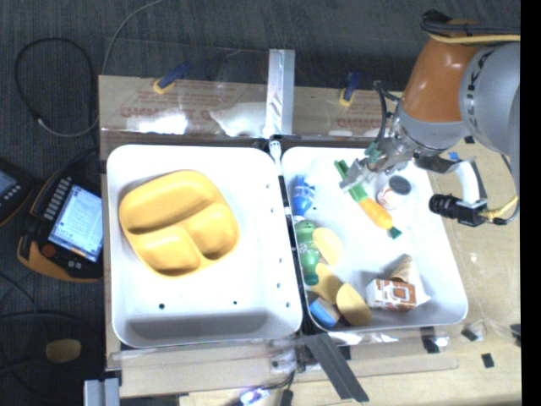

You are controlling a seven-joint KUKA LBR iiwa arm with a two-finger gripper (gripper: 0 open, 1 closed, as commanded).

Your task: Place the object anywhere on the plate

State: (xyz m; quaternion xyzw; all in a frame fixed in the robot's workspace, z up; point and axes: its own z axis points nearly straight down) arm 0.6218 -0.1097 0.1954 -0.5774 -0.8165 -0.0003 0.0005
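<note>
A yellow plate (177, 220) with three sections lies in the left bin (127, 311). In the right bin (439, 260), a toy carrot (377, 212) with an orange body lies slanted near the far side, its green leafy end (345, 174) pointing up-left. My gripper (370, 166) hangs over the far part of the right bin, right above the carrot's green end. The wrist hides whatever lies directly beneath it.
Along the right bin's left wall lie a blue bottle (302, 196), green pieces (306, 245), pale yellow discs (328, 245) and a blue cap (323, 313). A small brown carton (394, 294) and a cone (402, 267) sit near the front right. A divider wall separates the bins.
</note>
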